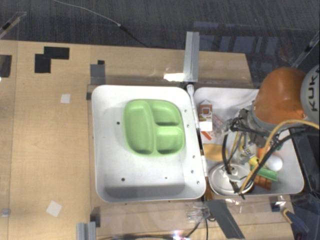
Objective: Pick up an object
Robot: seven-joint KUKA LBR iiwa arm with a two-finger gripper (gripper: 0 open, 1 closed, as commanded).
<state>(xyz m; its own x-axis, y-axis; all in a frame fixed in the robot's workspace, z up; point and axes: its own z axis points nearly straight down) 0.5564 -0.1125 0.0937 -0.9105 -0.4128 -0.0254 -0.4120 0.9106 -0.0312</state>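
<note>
A: Where is the gripper, and how far open is it?

B: It hangs over the right bin, under the orange band of the arm. Cables and the wrist cover it, so I cannot tell how far open it is or whether it has hold of anything.

A: And the things to pick?

B: They lie in that right bin: a small box with a brown label at 10 o'clock, a round metal lid at 7 o'clock, a white ball and an orange piece with green and yellow bits at 5 o'clock. The arm hides the bin's middle.

A: The rest?

B: The left bin holds a green divided tray, near its centre. Both bins sit on a pale wooden counter with black marks at 10 o'clock; dark floor runs along 12 o'clock, crossed by a thin cable
</note>
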